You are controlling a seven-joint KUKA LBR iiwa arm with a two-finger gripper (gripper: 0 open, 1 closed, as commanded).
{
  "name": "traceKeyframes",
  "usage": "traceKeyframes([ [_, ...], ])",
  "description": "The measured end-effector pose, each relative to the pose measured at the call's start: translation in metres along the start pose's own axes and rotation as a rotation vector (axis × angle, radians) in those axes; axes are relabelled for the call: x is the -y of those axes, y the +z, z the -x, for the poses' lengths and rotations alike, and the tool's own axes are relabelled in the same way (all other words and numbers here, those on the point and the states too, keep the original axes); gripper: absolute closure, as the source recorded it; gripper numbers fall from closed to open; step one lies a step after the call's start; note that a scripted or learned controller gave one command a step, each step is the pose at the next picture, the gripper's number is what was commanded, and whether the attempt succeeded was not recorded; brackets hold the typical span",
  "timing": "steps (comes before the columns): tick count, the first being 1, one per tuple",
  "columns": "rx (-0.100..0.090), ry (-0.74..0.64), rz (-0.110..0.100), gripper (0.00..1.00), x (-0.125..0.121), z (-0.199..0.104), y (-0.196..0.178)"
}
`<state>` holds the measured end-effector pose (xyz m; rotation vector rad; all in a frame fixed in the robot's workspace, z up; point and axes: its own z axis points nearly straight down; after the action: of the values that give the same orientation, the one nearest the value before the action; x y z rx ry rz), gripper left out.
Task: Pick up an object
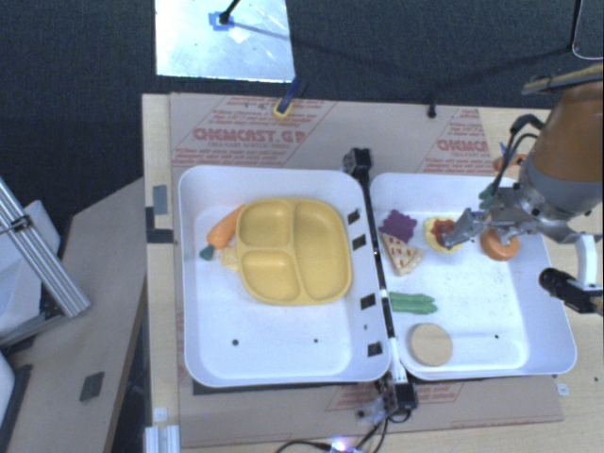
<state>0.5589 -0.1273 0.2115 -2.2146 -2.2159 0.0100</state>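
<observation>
Camera view: tool (457, 234) low in right bin (538, 347), tips at yellow-red toy food (436, 230); grip state unclear, cannot tell. Pick not confirmed, lift left. Orange piece (498, 244) just right of tool, pizza slice (401, 253) left. Yellow divided plate (288, 250) far left. Cardboard-covered tabletop (245, 125), dark carpet beyond.

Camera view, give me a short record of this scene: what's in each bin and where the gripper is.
left bin: yellow divided plate; toy carrot at the plate's left edge
right bin: purple toy, pizza slice, green bean pod, tan round cookie, yellow-red toy, orange toy
gripper: low over the right bin, at the yellow-red toy
grasp: cannot tell
</observation>
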Motion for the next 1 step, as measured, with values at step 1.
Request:
traceKeyframes([
  [1,0.002,-0.002,0.012,0.00,-0.0027,-0.0001,-0.0063],
])
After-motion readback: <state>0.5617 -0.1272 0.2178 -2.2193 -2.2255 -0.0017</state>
